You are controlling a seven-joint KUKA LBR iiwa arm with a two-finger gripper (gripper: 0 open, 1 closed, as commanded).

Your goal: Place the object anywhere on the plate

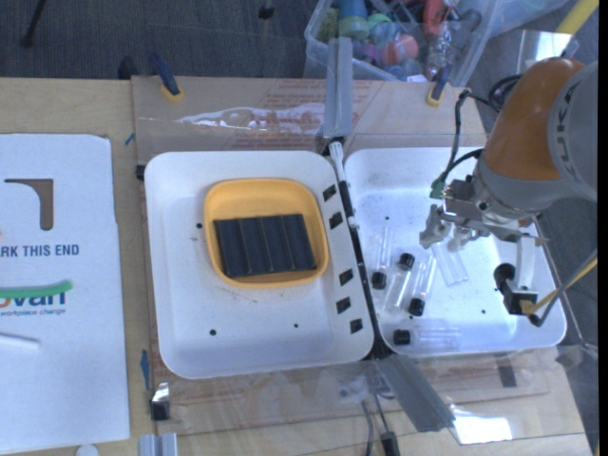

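A yellow plate (266,191) sits in the left bin (180,331). A black ridged block (264,245) lies flat on it. In the right bin (475,345) lie several small clear vials with black caps (407,263), grouped at the bin's left and front. My gripper (446,237) hangs over the middle of the right bin, just right of the vials and well away from the plate. I see nothing clearly between its tips.
A raised divider with black clips (342,250) separates the two bins. A clear tub of colourful items (399,17) stands behind the bench. A white printed sheet (57,283) lies left of the left bin.
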